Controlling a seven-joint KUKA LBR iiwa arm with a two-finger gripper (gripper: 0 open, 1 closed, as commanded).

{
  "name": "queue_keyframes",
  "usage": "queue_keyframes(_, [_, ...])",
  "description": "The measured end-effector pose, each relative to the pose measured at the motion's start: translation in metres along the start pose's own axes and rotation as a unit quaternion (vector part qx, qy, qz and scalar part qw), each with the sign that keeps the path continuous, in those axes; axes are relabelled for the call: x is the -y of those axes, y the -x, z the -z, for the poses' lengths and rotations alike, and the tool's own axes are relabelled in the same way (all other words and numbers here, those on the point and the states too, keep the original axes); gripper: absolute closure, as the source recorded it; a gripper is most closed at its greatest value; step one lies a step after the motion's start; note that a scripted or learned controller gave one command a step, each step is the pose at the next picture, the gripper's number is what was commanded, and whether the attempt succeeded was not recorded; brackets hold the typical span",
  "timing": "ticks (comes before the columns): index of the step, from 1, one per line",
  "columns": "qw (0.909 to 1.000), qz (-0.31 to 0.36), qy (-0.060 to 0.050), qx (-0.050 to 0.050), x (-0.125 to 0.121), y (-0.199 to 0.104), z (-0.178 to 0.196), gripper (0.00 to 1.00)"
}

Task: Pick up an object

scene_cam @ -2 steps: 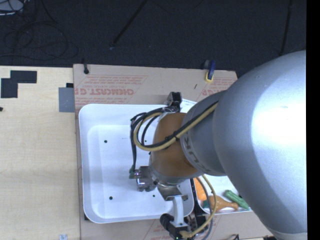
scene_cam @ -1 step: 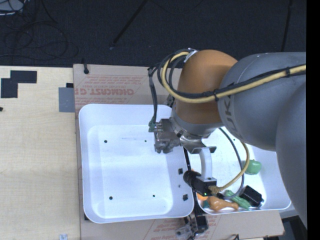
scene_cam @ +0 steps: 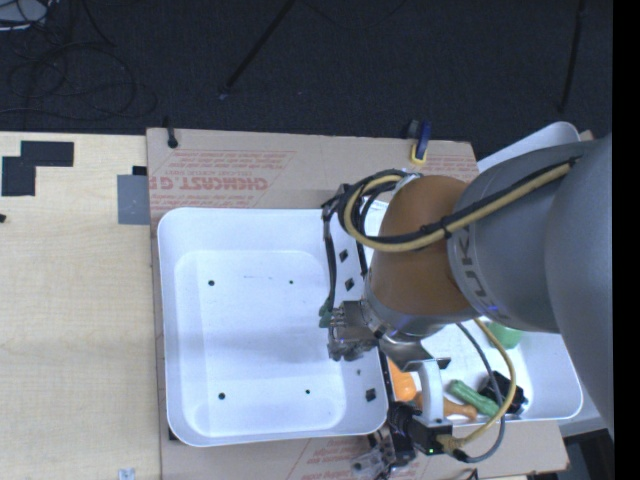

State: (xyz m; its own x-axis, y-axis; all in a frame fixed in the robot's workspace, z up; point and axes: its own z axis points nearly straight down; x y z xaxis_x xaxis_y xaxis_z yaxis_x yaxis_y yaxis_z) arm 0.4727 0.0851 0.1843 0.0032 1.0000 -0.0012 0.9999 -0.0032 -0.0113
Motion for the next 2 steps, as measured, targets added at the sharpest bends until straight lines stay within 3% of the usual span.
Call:
queue_keyframes(1, [1.0000, 0.002, 0.001, -0.001, -0.0091, -0.0278, -0.0894, 1.00])
queue_keyframes(2, [1.0000, 0.000, 0.005, -0.001, -0.0042, -0.0261, -0.0956, 1.00])
